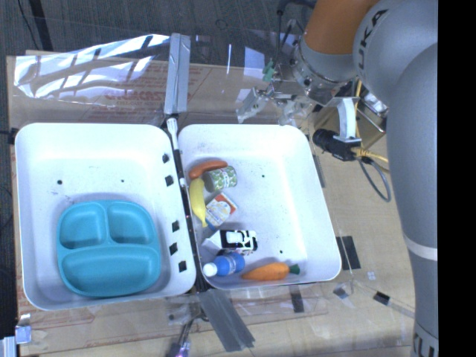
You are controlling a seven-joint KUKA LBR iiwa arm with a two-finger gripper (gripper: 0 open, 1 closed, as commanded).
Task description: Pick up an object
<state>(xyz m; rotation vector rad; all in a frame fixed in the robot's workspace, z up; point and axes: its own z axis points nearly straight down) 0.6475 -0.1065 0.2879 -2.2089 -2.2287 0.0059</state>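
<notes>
My gripper [271, 105] hangs above the back rim of the right bin [297, 162], open, with nothing between its pale fingers [248, 104]. The objects lie along the bin's left and front sides, well in front of the gripper: an orange-red sausage [207, 167], a green can [222, 178], a yellow banana [196, 201], a white and orange packet [218, 211], a black and white toy car [239, 239], a blue-capped bottle [225, 265] and an orange carrot [266, 271].
The left bin [44, 162] holds a blue divided plate [109, 246]. A grey divider strip [177, 73] runs back from between the bins. The arm's bulk [401, 88] fills the right side, with cables beside the right bin.
</notes>
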